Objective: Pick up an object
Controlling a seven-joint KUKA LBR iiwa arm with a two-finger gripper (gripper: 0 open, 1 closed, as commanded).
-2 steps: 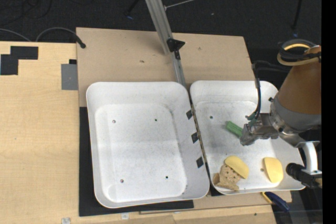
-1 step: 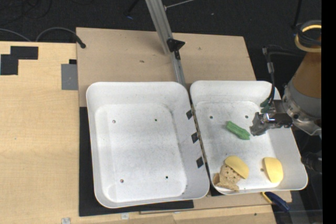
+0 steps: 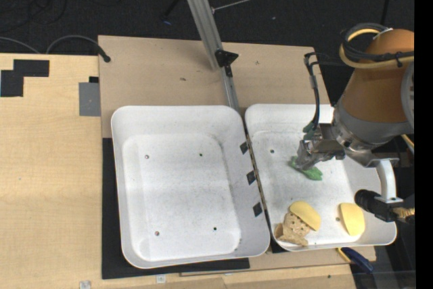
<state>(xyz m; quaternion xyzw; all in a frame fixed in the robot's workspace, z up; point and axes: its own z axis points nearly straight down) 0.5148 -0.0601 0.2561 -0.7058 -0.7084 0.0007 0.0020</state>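
The gripper (image 3: 306, 160) is down on a green piece (image 3: 312, 172) mid right bin (image 3: 267, 120); whether it pinches, I cannot tell. The piece seems light, small; take its middle.

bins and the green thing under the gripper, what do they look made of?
Bins: likely moulded plastic, matt white with grey scuffing, rounded corners and shallow lips. Green thing: small and partly hidden beneath the gripper; uniform bright green suggests plastic or foam, but it is too small to say which.
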